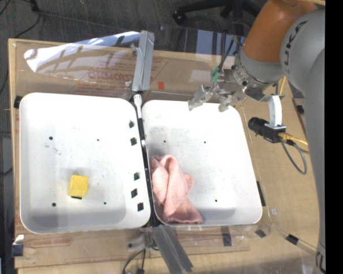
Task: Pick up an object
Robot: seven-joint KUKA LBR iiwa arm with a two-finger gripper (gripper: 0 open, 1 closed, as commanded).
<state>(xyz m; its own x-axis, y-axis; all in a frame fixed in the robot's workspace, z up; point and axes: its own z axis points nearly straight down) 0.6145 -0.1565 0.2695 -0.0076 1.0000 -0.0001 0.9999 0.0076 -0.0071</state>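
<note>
Gripper hovers at far rim of right bin, fingers spread, nothing between them. Candidate objects: pink cloth bunched in right bin's near-left corner against divider; yellow block in left bin, well apart. Cloth looks nearer pick: descend over its bulk, clear of wall, pinch a fold. Bin floors white, speckled; bench brown board; dark floor beyond.
</note>
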